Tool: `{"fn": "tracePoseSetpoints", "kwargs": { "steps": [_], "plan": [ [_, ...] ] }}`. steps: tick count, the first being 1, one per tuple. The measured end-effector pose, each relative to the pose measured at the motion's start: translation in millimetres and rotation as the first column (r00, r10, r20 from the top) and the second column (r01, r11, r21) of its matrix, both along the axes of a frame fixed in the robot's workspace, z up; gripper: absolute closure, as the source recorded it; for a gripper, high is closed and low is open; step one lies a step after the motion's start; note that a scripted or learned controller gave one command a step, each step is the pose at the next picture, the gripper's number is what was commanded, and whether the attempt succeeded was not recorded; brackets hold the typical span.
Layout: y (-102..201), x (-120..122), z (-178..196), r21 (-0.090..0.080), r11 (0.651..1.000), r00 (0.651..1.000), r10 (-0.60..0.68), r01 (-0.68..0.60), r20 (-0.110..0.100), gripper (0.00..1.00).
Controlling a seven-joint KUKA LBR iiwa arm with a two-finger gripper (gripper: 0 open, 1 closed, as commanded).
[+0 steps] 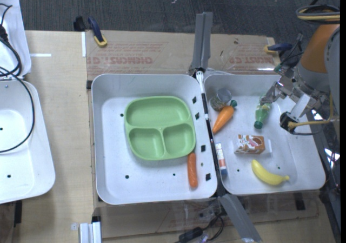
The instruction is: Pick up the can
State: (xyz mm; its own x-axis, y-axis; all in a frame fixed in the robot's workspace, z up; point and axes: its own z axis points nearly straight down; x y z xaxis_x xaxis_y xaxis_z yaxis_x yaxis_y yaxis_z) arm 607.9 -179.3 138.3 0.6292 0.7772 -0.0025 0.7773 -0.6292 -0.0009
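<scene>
The gripper (272, 94) hangs over the right bin (303, 174) near its far right side, just above a green bottle (261, 115); its fingers are too small and blurred to tell whether they are apart or together. Behind it the arm (319, 58) is cut off at the right edge. The can (224, 96) lies in the far left corner of the right bin, grey and dull, partly hidden by the leafy end of a carrot (223, 118) that touches it. Its label and shape are hard to make out. Nearer lie a small carton (251, 144), a banana (269, 174) and a tube (220, 159). The left bin (108, 182) holds a green plate (160, 126) and a sausage (192, 170).
</scene>
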Motion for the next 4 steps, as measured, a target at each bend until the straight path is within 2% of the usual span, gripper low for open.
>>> {"fn": "tracePoseSetpoints", "kwargs": {
  "steps": [1, 2, 3, 4],
  "plan": [
    [37.7, -30.6, -47.7, 0.001, 0.97, 0.97, -0.244, 0.244, -0.004, 0.0],
    [5.0, 38.6, -46.9, 0.0, 0.942, 0.942, -0.335, 0.335, -0.001, 0.0],
    [5.9, 38.6, -38.0, -0.002, 0.944, 0.944, -0.329, 0.329, -0.003, 1.0],
    [6.5, 38.5, -29.2, -0.004, 0.946, 0.946, -0.324, 0.324, -0.006, 1.0]
  ]
}}
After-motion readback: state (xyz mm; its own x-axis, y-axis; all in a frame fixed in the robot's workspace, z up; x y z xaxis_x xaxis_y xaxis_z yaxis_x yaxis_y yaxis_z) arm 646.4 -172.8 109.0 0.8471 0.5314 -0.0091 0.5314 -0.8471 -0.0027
